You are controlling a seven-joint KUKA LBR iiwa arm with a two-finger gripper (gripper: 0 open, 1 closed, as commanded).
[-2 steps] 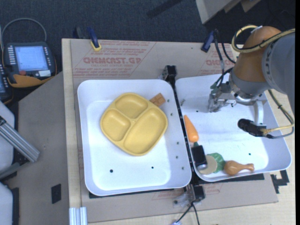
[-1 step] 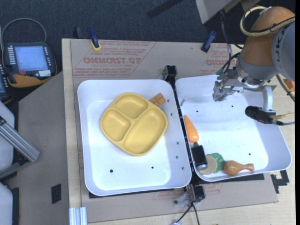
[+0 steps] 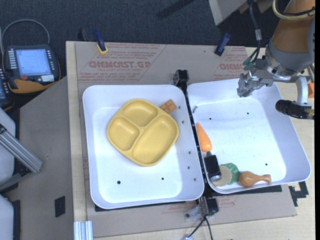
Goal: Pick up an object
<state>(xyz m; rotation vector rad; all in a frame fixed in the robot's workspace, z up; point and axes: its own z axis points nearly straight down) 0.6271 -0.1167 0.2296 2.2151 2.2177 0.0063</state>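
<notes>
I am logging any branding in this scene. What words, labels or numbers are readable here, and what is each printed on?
"CHEMCAST GP": red print repeated on the brown board under the bins, clearest above the left bin.
Further red print on the board above the right bin: cut off, unreadable.
Screen of the handheld controller: too small to read.

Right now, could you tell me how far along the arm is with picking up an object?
Nothing looks done yet: the carrot, the drumstick and the green piece all lie in the right bin, and the yellow divided plate sits in the left bin. The gripper is above the right bin's far edge, well away from those items. Left to do: reaching an item, gripping it and lifting it.
</notes>
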